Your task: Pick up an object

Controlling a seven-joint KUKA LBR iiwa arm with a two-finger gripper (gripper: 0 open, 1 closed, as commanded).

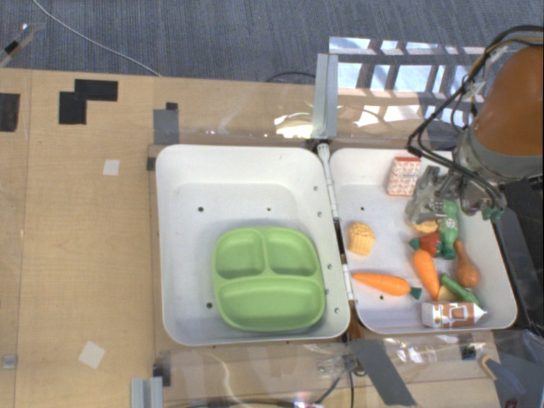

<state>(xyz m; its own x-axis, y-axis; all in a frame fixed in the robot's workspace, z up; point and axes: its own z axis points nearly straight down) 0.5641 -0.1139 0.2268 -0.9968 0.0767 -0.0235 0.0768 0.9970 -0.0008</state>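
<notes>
My gripper [435,204] hangs low over the right side of the right bin [374,202], just above a tight pile of toy food. Right under it lie a small yellow piece [425,225], a green item [449,221] and a red piece [430,244]. An orange carrot [425,272] and a brown drumstick-like piece [466,269] lie just in front of the pile. The gripper's body hides what lies directly beneath it.
Also in the right bin are a pink-and-white box [405,177] at the back, a yellow corn piece [361,239], a second carrot [382,284] and a white bottle [450,314] by the front wall. The left bin [187,194] holds a green divided plate [268,277].
</notes>
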